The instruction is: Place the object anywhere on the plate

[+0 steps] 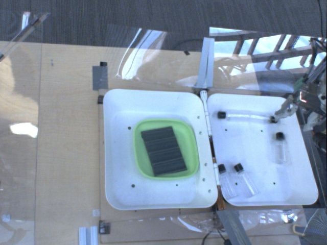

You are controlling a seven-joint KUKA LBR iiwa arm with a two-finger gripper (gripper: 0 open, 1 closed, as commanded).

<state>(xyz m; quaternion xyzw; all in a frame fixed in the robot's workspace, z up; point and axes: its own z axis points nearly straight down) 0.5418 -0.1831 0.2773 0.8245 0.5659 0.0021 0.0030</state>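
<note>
A dark grey ribbed rectangular block [163, 150] lies flat on the green square plate [191, 152], roughly in its middle and turned a little off square. The plate sits in the left white bin [117, 152]. My gripper [286, 107] hangs at the far right, over the back right corner of the right bin [301, 188], well away from the block and the plate. Much of the gripper is lost against the arm's dark parts at the frame edge.
Several clear vials with black caps lie in the right bin: a long one [245, 117] along the back, one [280, 147] at the right, and two [237, 180] near the front left. A grey post [206, 65] stands behind the seam between the bins.
</note>
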